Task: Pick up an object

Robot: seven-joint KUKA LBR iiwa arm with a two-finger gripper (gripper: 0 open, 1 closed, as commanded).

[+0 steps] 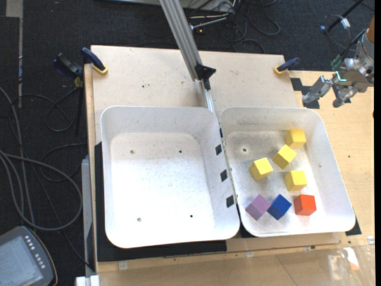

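Right now I see the gripper (326, 94) at the upper right of the frame, hanging over the bare bench just beyond the far right corner of the right bin (333, 177). Its two dark fingers are spread apart, with pale bench showing between them — nothing is held and nothing is touched. Above it, only the wrist end of the arm (360, 64) enters at the right edge, angled down and leftward toward the bin corner.

From there, moving down into the right bin, I count seven cubes. Four are yellow: one (295, 137) nearest the gripper at the bin's upper right, a second (284, 156) just below and left of it, a third (261, 168) further left, and a fourth (296, 179) lower on the right side. Along the near side sit a purple cube (258, 207), a blue cube (279, 206) just beside it, and a red cube (305, 204) at the right end of that row — all well apart from the gripper.

Left of that lies the left bin (113, 159), its edge overlapping the right bin's.
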